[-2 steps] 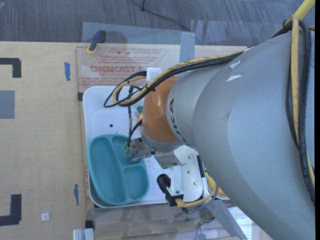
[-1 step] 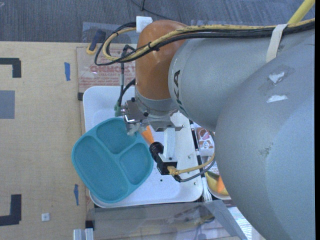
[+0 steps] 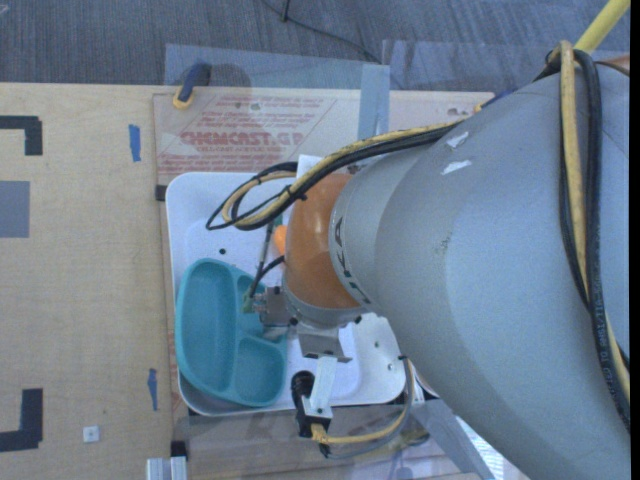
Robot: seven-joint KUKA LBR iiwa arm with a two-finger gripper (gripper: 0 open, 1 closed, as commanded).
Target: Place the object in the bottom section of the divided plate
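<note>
A teal divided plate (image 3: 208, 320) lies in the left part of the white bin (image 3: 188, 206), with its smaller bottom section (image 3: 256, 370) toward the near edge. Both sections that show look bare. My arm's orange band (image 3: 312, 243) and grey wrist hang over the plate's right rim. The gripper (image 3: 263, 302) is a dark mass just at that rim, mostly hidden under the wrist. A small orange patch (image 3: 281, 236) peeks out beside the band; I cannot tell whether it is an object. No object is visible between the fingers.
The big grey arm covers the right half of the view and most of the bins. A clear sheet with red lettering (image 3: 245, 133) lies behind the bin. The wooden bench (image 3: 80, 268) on the left bears blue and black tape marks.
</note>
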